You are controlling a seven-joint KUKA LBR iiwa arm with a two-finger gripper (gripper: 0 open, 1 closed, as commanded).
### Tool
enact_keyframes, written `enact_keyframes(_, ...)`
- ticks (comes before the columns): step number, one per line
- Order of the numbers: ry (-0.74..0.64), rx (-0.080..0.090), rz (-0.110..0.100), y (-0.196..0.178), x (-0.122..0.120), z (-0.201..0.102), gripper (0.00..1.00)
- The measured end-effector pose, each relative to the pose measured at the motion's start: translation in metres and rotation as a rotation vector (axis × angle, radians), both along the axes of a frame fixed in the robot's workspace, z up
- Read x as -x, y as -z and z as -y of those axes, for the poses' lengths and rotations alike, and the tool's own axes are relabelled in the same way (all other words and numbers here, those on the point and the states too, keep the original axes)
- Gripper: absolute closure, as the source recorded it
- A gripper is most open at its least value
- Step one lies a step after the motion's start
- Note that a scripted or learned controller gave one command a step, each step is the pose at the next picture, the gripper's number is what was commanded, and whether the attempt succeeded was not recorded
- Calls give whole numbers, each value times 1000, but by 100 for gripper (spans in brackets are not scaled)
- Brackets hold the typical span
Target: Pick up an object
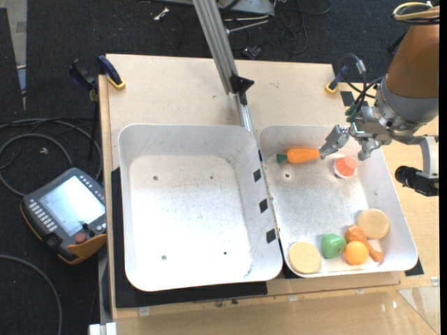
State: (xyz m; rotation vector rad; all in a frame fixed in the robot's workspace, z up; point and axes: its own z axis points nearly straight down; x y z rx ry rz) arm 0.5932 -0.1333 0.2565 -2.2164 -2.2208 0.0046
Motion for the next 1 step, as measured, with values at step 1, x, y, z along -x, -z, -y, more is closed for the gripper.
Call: enact_keyframes(1,1,1,4,-3,-1,0,0)
